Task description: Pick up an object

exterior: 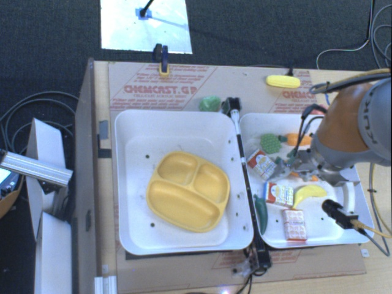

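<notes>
The pincer (299,165), its grip impossible to tell, hangs low in the right bin (321,230) between a red-and-white packet (261,163) on its left and a banana (309,193) just nearer.

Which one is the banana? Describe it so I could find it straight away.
Look at the white bin on the right of the view, under the arm. Near its middle lies the banana, just right of a red and white packet. It is the only curved yellow thing in that bin.
</notes>
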Available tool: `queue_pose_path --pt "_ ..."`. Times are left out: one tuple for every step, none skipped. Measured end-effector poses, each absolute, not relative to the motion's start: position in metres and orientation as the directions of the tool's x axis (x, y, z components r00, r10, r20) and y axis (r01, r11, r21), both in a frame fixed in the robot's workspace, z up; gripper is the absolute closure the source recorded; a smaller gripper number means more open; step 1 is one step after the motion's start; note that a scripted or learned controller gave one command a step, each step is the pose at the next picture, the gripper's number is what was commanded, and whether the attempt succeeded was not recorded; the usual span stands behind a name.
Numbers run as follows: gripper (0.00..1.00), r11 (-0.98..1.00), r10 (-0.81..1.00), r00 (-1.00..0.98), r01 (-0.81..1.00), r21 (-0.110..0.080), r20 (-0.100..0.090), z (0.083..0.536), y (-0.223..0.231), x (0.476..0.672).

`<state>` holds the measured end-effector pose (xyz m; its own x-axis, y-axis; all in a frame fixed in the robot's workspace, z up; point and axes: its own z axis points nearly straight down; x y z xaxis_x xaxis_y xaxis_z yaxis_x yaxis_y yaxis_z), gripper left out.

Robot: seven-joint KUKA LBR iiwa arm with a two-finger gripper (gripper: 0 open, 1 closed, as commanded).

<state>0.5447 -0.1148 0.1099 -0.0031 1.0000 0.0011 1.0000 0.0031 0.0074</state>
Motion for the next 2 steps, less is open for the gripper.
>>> queue_pose_path --pt "1.00 0.004 1.000 -0.004 1.000 0.009 0.001 0.1205 -0.1146 0.5457" --pt "0.00 0.004 1.000 -0.004 1.000 0.009 0.002 0.1202 -0.1145 0.5456"
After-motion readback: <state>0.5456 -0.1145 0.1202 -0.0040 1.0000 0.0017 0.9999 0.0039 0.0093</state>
